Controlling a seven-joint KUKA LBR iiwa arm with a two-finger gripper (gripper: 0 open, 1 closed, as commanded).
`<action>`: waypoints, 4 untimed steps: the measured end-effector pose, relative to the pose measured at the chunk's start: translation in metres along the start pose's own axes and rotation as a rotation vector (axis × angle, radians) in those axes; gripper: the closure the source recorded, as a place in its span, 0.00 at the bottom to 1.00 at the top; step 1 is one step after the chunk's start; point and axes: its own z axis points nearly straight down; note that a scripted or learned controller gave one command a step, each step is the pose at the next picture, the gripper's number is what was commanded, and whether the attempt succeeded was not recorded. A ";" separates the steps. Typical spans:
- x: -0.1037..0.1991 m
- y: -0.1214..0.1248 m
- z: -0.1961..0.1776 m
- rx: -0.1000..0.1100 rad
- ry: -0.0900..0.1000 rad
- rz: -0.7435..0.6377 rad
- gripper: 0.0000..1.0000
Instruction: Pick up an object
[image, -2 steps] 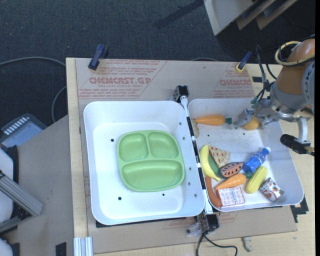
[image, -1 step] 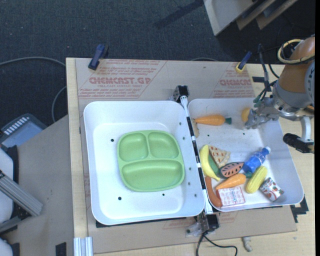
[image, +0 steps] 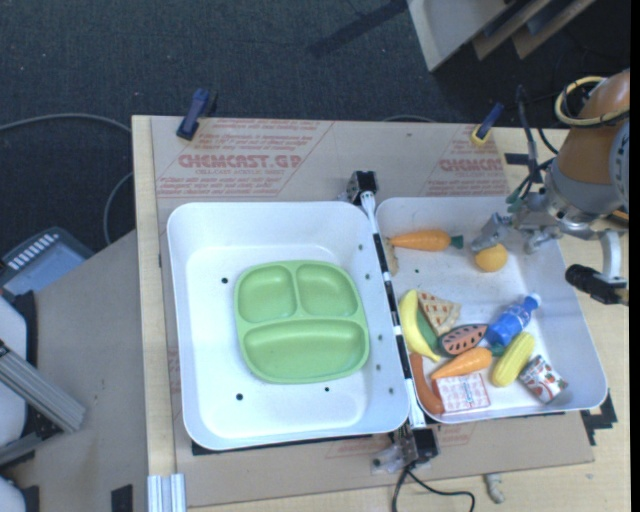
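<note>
Arm (image: 590, 150), grey with an orange band, reaches in from the right over the far part of the right bin (image: 575, 320). Its fingers (image: 497, 236) hang low at the bin's far end, just above a small yellow lemon (image: 490, 259), which lies on the bin floor. Whether the fingers are spread or closed cannot be told from this angle, and nothing shows between them.

Just left of the lemon lies a carrot (image: 422, 240) with a green stub, near the bin's far left corner. The other things crowd the near half of the right bin. A banana (image: 413, 325) curves along the left wall, touching a wedge of sandwich (image: 436, 309). Beside these sit a dark oval piece (image: 463, 338), a second orange carrot (image: 462, 362) and a small carton (image: 463, 393). A blue bottle (image: 512, 321) lies tilted next to a corn cob (image: 512, 360), and a small red-and-white pack (image: 543, 380) rests by the near right corner.

In the left bin (image: 200, 300) sits a green divided plate (image: 300, 321), near its middle. Both bins rest on a board-covered surface (image: 160, 420), held by blue clamps (image: 194, 113) at the far edge.
</note>
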 end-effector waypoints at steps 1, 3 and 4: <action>0.032 -0.017 0.016 0.000 -0.001 0.001 0.00; -0.005 0.019 0.005 -0.002 0.000 -0.001 1.00; 0.054 0.018 -0.040 -0.002 0.000 0.001 1.00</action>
